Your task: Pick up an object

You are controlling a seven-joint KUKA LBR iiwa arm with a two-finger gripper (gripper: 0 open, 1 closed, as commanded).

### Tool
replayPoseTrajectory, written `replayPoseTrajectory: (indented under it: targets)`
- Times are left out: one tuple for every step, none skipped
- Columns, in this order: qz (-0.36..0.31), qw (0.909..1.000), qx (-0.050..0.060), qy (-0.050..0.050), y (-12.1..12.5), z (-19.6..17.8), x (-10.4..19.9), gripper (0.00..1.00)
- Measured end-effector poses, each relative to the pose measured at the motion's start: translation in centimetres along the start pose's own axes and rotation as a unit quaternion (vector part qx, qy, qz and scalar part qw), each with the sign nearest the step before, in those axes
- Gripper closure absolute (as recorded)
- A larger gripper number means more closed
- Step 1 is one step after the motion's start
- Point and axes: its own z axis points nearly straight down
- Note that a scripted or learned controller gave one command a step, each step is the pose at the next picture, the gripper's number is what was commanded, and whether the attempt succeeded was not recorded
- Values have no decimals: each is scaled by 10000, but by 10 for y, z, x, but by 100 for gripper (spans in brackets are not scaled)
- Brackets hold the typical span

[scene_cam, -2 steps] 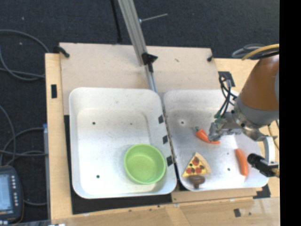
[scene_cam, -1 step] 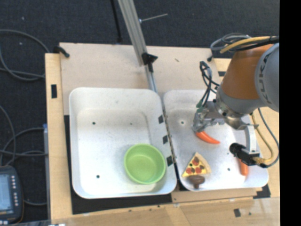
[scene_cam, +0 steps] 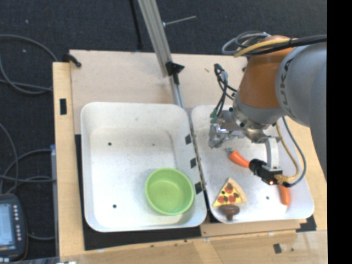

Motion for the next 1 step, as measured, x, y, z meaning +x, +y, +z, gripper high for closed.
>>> replayPoseTrajectory:
  targets:
    - [-3,10000,-4,2,15,-15,50,100]
